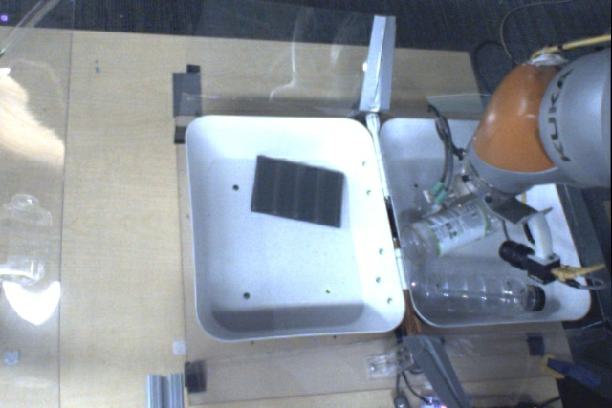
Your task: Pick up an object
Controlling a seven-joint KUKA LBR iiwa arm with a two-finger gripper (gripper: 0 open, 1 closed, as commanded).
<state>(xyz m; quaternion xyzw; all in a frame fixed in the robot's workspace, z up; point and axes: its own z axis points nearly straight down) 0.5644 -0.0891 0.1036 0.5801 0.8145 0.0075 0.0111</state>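
Note:
A black ribbed rectangular pad (297, 191) lies flat in the left bin (215, 301), towards its back. In the right bin (411, 148) a small clear bottle with a pale label (457, 227) lies tilted near the middle. A longer clear plastic bottle (476, 297) rests along the front wall. My gripper (457, 198) hangs below the orange wrist band, low over the right bin and right above the small bottle. The wrist hides how it meets the bottle. A small green piece (436, 193) shows beside the gripper's left.
The arm's grey and orange body (535, 124) covers the right bin's back right corner. A metal divider post (378, 62) stands behind the seam between the bins. Clear plastic sheeting (38, 205) covers the wooden bench on the left.

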